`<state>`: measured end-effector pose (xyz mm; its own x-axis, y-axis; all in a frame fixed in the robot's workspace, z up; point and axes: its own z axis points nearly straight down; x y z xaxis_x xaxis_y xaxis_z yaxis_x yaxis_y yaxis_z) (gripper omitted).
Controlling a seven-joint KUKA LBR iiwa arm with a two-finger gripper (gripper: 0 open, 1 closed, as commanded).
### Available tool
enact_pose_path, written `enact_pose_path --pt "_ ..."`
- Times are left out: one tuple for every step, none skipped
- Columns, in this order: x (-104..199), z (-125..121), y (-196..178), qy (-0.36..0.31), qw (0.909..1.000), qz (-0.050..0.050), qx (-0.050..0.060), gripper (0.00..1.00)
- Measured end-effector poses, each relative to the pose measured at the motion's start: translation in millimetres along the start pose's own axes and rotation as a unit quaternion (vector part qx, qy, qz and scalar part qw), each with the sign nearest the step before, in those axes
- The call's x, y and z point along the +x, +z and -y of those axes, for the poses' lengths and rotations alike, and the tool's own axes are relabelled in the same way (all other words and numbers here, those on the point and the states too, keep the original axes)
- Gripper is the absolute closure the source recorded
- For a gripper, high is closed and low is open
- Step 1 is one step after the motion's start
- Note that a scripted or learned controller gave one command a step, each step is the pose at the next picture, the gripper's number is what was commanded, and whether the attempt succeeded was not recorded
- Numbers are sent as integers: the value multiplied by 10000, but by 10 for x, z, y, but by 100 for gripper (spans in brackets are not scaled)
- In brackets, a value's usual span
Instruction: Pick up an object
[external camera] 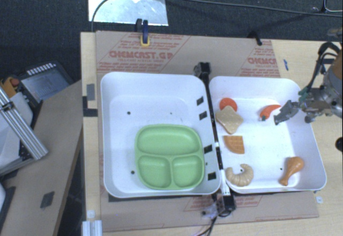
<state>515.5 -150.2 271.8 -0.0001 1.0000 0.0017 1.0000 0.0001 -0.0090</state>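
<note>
Carrot [269, 111] lies just beside the gripper [283, 114], whose grip state I cannot tell.

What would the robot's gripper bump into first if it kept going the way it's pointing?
Probably the small orange-red carrot-like toy. The gripper points leftward across the right bin, and that toy lies just ahead of its tip. Its height above the bin is unclear, so it might pass over.

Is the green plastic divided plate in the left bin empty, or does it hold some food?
Empty. All three compartments of the green plastic divided plate show only bare green surface.
</note>
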Motion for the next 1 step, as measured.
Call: enact_pose_path --pt "4 -19 -55 -16 10000 10 -52 0"
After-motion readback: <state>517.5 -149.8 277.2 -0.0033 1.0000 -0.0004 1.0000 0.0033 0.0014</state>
